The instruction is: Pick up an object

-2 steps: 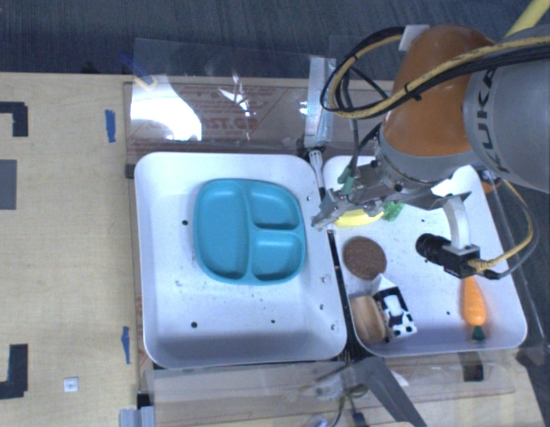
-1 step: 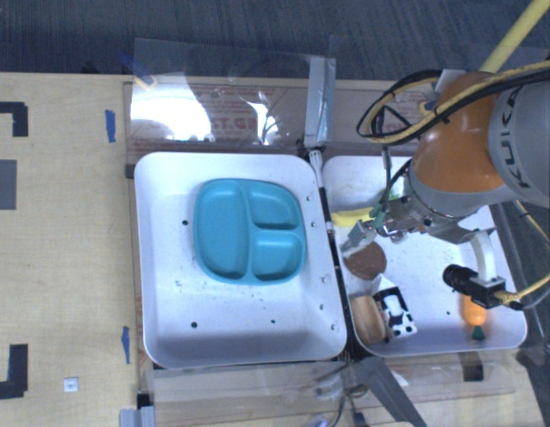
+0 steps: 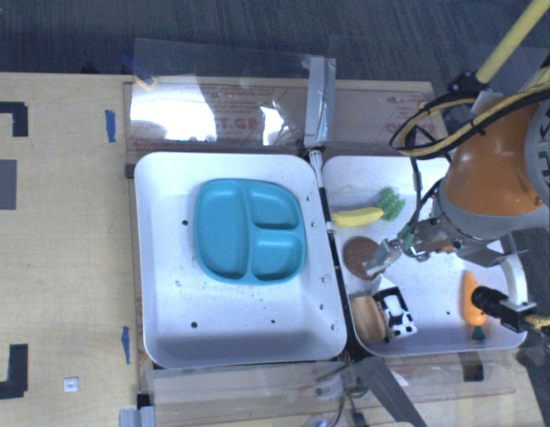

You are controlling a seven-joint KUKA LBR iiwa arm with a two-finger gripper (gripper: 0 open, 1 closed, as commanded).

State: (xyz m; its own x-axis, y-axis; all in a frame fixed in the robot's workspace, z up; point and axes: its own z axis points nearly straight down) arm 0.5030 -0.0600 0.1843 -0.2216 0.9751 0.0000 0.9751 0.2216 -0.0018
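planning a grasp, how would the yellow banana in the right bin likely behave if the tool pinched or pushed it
The banana looks like a smooth, glossy toy, so it may be stiff, light and a bit slippery in a pinch. Its curved, rounded shape suggests it could pivot or roll if pushed. It lies against the green piece, which would probably shift with it.

Two shallow white bins side by side on wooden bench (image 3: 52, 265). Left bin (image 3: 159, 327) holds blue divided tray (image 3: 249, 230) near centre. Clear plastic sheet (image 3: 217, 100) at 12 o'clock of left bin, glare on it. Blue tape marks (image 3: 109, 124) at 10 o'clock and 8 o'clock. Dark carpet (image 3: 257, 7) beyond bench.
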